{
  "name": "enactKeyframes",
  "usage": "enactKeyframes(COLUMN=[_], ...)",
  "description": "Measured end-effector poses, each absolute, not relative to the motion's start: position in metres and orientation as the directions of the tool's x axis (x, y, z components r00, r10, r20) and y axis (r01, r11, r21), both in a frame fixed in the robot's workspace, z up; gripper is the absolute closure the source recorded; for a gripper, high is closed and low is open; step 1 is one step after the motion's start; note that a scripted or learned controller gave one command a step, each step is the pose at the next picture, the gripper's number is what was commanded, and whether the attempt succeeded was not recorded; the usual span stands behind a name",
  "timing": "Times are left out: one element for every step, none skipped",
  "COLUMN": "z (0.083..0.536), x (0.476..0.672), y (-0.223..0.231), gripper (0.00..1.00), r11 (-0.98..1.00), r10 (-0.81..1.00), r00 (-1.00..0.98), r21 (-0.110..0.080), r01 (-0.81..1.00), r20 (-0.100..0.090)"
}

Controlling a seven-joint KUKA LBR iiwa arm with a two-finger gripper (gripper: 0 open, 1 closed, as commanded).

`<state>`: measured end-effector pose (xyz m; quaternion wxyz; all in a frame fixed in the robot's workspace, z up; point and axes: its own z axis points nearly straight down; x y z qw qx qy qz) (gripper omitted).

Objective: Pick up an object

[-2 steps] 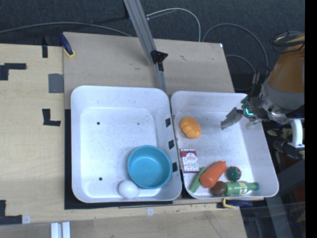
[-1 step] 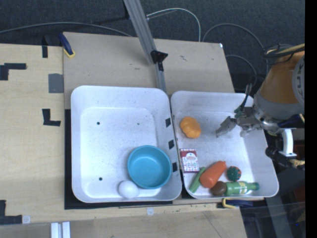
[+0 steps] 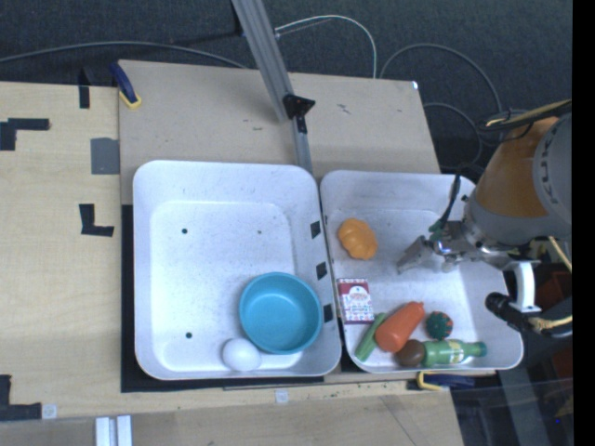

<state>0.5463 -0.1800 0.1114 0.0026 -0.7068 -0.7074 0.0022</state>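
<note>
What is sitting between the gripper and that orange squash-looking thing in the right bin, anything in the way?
Nothing visible. The gripper hangs over the right bin, and bare white floor lies between it and the orange toy. The small red carton, the carrot and the green bottle lie nearer the bin's front edge, off that line.

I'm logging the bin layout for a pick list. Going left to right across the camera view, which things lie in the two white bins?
White ball → blue bowl → small red-and-white carton → carrot → green bottle. The orange lumpy toy overlaps the carton's span, so it is left out.
</note>
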Motion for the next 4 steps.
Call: enactKeyframes(z=[0.088, 0.099, 0.162, 0.206], x=[0.546, 0.547, 0.55, 0.549], y=[-0.179, -0.179, -0.179, -0.174], gripper=[0.0, 1.0, 1.0, 1.0], r11=[0.002, 0.003, 0.002, 0.002], r10=[1.0, 1.0, 1.0, 1.0], r00=[-0.002, -0.003, -0.002, -0.002], r21=[-0.001, -0.001, 0.005, 0.003], r01=[1.0, 1.0, 1.0, 1.0], r20=[-0.002, 0.0, -0.002, -0.001])
